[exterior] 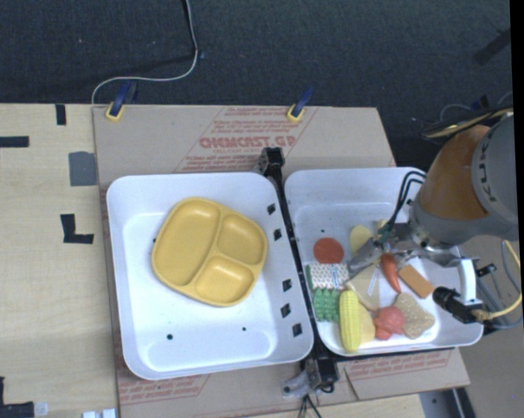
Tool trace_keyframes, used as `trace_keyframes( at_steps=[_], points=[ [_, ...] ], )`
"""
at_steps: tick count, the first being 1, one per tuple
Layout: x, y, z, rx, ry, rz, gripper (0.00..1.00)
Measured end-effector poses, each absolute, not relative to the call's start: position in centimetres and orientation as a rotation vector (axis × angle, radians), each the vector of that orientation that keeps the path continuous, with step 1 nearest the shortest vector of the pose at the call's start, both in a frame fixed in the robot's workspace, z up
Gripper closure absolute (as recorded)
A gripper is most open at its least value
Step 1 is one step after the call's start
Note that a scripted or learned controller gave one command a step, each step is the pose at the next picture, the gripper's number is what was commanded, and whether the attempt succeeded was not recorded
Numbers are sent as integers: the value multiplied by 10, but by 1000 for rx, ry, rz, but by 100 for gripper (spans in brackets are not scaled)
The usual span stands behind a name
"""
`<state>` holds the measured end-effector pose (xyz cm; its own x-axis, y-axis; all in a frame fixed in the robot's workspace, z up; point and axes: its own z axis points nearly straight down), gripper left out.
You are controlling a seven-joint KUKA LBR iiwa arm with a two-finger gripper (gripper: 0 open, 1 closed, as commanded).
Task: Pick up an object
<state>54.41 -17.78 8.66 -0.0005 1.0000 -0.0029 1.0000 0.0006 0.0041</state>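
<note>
Two white bins share the bench; the gripper [368,258], grip state unclear, dips beside a carrot [391,273] amid crowded toy food, corn [349,319] just below.

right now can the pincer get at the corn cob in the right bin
Probably yes. The corn cob lies uncovered at the near side of the right bin, with the pincer low in that bin; neighbouring toys crowd its sides.
</note>
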Motion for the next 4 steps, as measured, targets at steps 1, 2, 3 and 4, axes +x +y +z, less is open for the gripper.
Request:
trace_keyframes(
  at_steps=[1, 2, 3, 4],
  points=[
    [571, -220, 86, 2218, 2222, 4, 0],
    [571, -219, 97, 2216, 2220, 4, 100],
    [570, -219, 96, 2216, 2220, 3, 0],
    [640, -192, 85, 2213, 2226, 2, 0]
  ],
)
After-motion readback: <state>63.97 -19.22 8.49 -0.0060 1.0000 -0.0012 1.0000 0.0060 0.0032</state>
